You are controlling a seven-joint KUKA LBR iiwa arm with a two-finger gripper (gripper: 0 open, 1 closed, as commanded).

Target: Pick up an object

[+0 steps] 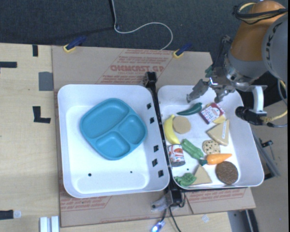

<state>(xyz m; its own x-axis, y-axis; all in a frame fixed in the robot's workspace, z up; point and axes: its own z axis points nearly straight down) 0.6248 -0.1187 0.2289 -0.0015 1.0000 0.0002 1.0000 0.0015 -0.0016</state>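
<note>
Starting at the front edge of the desk (19,178): the right white plastic bin (253,178) has a round brown cookie-like disc (227,172) in its near corner, with a tan wedge (202,176) and a leafy green toy piece (186,180) next to it. Just behind those, a small orange toy carrot (217,158) lies with its long axis roughly left-right, tip pointing right. A little red and white can (176,155) sits by the divider, and a green pickle-shaped thing (192,149) runs diagonally beside it. Further back there's a speckled cracker (210,146), a pale cheese-like wedge (219,133), a yellow toy banana (170,129) standing along the divider with its long axis near to far, and a round tan disc (181,125) touching it. Then a red and white packet (211,113) and a dark green toy pepper (191,109), long axis slanting up to the right. The left white bin (67,129) holds a blue three-compartment plastic plate (113,128), tilted diagonally. At the back of the right bin, the two-finger gripper (207,92) hangs just above the pepper and packet, jaws spread wide with nothing between them. The grey and orange arm (253,37) comes in from the far right.
</note>
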